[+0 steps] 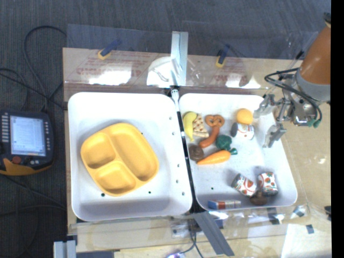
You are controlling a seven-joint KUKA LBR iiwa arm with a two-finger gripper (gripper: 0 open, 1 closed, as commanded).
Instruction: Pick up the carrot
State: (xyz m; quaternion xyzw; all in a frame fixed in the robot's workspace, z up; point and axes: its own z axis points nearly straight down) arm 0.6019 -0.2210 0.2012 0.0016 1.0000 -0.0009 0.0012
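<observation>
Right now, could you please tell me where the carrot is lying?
The carrot lies near the middle of the right bin, just below the green toy and beside the brown donut.

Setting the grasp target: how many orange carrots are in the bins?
1. The orange carrot with green top lies in the right white bin, mid-bin, beside the brown toy sausage. None hidden that I see.

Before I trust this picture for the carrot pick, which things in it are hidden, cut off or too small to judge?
- Gripper, camera view: small and cluttered by cables; open or shut cannot be judged.
- Arm: cut off by the top right corner.
- Carrot: its leafy end touches a green item, so where one ends is unclear.
- Dark round item beside the carrot: too small to identify.
- Cans in the right bin: labels too blurred to read.
</observation>
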